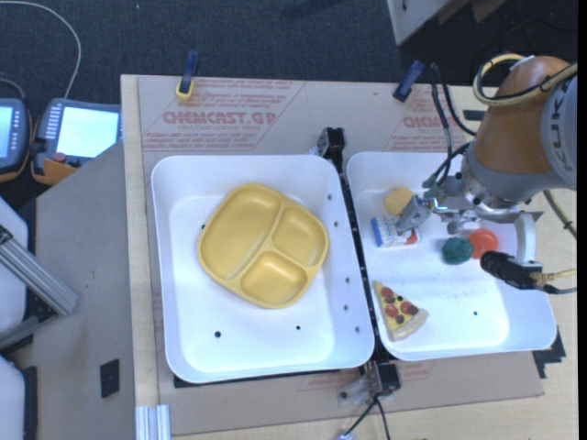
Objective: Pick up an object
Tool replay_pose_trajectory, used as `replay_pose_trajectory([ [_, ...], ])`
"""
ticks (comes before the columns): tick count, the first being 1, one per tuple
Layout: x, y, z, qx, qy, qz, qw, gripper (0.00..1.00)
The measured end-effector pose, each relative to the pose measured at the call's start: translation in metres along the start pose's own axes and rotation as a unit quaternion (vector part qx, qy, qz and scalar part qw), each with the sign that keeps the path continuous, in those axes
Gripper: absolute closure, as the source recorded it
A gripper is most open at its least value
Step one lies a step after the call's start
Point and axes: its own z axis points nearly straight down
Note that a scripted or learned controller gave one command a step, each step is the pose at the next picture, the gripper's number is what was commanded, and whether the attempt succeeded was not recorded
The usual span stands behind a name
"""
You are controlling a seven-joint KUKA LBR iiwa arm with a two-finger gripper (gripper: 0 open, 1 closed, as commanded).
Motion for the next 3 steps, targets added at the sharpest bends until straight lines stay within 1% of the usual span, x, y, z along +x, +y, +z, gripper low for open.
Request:
replay_pose_trajectory([
  [1, -0.007, -0.002, 0.062, 0.001, 0.000, 0.001, 1.0000, 0.00],
  [2, -0.006, -0.003, 0.075, -0.001, 0.000, 0.000, 1.0000, 0.00],
  [3, -0.006, -0.002, 0.063, -0.003, 0.000, 0.000, 1.0000, 1.00],
])
